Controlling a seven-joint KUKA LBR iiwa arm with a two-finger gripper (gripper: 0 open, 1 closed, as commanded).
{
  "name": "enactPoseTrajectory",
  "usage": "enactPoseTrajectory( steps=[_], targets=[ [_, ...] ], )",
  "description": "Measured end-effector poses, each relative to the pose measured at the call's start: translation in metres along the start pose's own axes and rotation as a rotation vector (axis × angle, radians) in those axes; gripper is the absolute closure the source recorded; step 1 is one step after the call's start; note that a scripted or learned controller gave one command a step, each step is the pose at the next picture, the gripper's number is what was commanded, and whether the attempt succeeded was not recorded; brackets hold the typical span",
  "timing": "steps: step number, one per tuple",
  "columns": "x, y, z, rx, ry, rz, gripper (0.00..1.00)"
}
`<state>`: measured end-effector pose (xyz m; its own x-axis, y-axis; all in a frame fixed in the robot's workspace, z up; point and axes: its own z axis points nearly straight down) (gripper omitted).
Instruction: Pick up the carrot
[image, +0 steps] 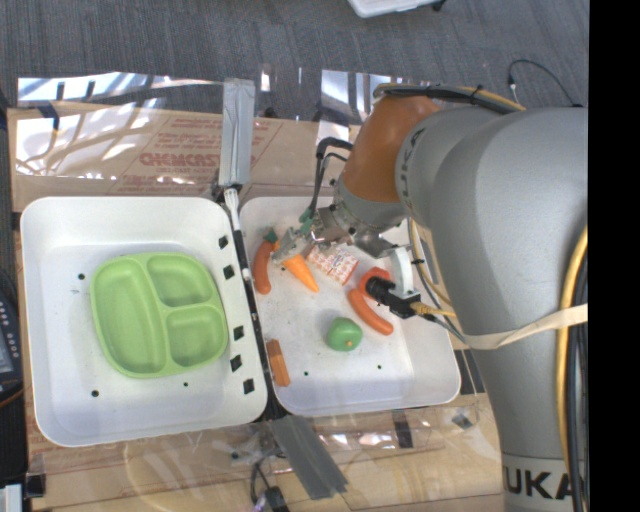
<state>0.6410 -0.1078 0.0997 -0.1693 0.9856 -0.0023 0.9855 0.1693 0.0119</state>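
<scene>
Grey arm (500, 230) hides the fingers (300, 243), seemingly touching the carrot (301, 273).

green divided plate (160, 313) in left bin (50, 240) | green apple (344, 334) in right bin (420, 375)

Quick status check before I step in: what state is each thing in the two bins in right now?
Carrot: lying in the right bin, just under the gripper.
Green apple: resting on the bin floor, apart.
Hot dog: lying flat.
Green divided plate: flat in the left bin.
</scene>
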Motion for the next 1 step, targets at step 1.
enactPoseTrajectory(
  steps=[1],
  targets=[
    [-0.0006,0.0008,-0.0113,0.001,-0.001,-0.004,1.00]
  ],
)
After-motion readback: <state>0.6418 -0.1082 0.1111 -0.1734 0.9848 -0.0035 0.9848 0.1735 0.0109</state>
